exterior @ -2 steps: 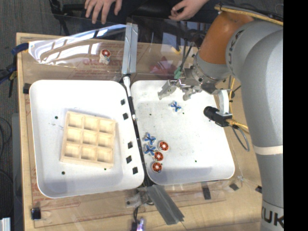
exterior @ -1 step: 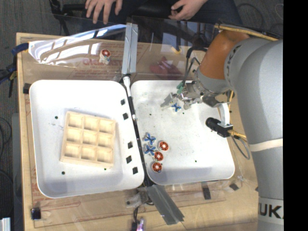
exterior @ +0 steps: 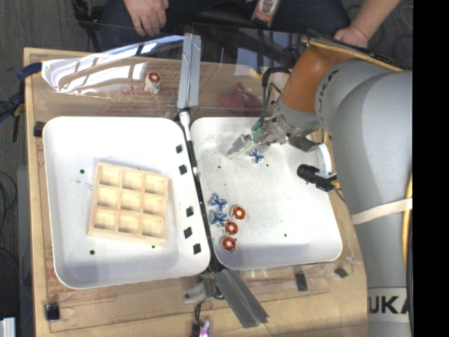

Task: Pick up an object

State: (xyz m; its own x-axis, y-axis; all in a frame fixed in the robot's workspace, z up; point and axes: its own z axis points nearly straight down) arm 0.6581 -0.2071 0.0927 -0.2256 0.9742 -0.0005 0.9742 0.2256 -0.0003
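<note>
Camera view: hand (exterior: 261, 133) low in right bin (exterior: 309, 237), upper part, just above 1 blue jack (exterior: 257, 156); finger spread impossible to tell. Jack likely light, stiff, spiky; best pinched across its centre. Count: 3 jacks, 3 red-white rings (exterior: 238, 213), 1 wooden tray (exterior: 129, 202) in left bin (exterior: 63, 258).

Left white bin (exterior: 63, 258): holds a wooden grid tray (exterior: 129, 202), nine compartments, three by three, lying flat and slightly skewed to the bin walls. Clear plastic sheet (exterior: 105, 69) lies on the bench behind this bin. Small red-and-white round item (exterior: 153, 81) rests on the bench near the sheet. Two people's hands (exterior: 144, 7) rest at the bench's far edge.
</note>
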